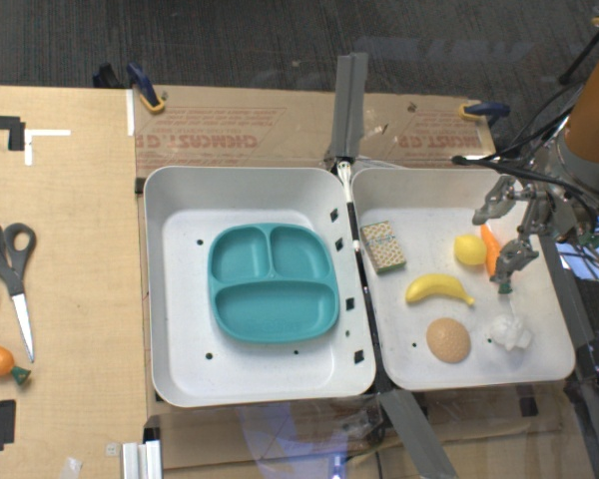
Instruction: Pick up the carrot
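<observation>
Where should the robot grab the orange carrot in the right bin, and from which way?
Probably around the carrot's middle, coming straight down from above. It is thin and long, lying close beside the lemon, so the gripper should pinch across its narrow width, staying off the lemon.

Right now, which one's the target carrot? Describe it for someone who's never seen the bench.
Look at the right bin of the two white ones. Along its far-right side, just right of the yellow lemon, a small orange carrot sits by the gripper. It is the only orange thing in that bin; the banana is yellow, the round ball tan.
</observation>
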